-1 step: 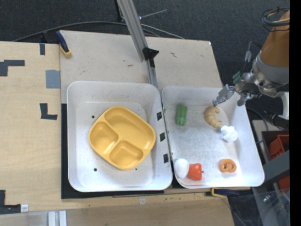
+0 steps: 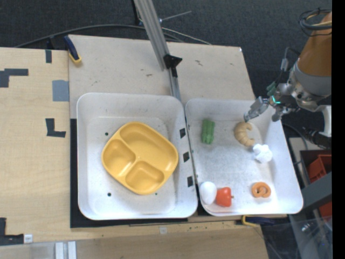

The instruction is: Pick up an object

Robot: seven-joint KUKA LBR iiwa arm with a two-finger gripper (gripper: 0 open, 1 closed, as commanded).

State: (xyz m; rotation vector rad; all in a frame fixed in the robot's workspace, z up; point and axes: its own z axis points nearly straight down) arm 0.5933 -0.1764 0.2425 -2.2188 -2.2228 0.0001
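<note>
Croissant (image 2: 245, 134) lies near the right bin's (image 2: 285, 161) far edge, we see; the gripper (image 2: 265, 110) hovers just above it, jaws apart around nothing, at the far right corner.

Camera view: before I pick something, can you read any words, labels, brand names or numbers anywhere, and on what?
None: no word, number or brand can be read in this view.
Yellow divided plate: plain, no marking.
Green item, croissant, white lump, orange ring, red pepper, white egg: no labels.
Grey tape patches on the bench: blank.
</note>
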